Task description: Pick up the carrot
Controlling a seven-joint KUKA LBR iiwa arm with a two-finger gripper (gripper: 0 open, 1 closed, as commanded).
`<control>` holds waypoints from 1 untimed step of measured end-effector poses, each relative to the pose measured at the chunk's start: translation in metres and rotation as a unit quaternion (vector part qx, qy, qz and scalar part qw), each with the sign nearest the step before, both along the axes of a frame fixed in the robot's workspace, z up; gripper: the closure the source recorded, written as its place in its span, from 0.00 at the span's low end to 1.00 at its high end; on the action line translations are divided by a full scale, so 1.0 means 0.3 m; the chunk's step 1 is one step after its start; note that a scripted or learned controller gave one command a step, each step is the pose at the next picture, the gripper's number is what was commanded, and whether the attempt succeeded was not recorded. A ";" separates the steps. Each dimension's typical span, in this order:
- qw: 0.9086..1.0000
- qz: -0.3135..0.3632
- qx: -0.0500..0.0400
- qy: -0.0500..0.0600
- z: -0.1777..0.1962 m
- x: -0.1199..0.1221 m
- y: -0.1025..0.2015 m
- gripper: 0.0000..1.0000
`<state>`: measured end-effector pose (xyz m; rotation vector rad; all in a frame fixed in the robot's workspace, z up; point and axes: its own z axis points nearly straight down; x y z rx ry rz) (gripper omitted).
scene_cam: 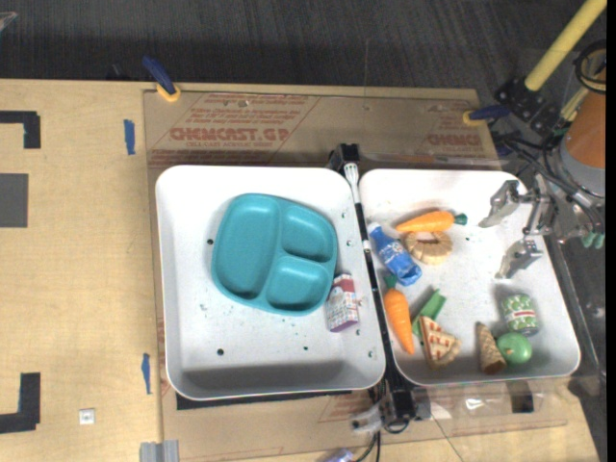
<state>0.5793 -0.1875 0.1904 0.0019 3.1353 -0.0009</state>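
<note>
An orange carrot (424, 222) with a green stem end lies across the back of the right bin (568, 349). A second orange carrot (397, 320) lies along that bin's left wall, nearer the front. My gripper (511, 231) hangs over the right side of the same bin, to the right of the back carrot and apart from it. Its fingers (500, 204) are open and nothing is between them.
In the right bin are also a blue bottle (394, 255), a beige ring (429, 245), a green stick (429, 306), a pizza slice (439, 341), a brown cone (489, 347) and two green items (519, 312). The left bin (183, 287) bears a teal divided plate (273, 252) and a small packet (342, 307).
</note>
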 end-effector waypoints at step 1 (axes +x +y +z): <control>1.000 -0.020 0.002 0.000 -0.237 0.235 0.119 0.00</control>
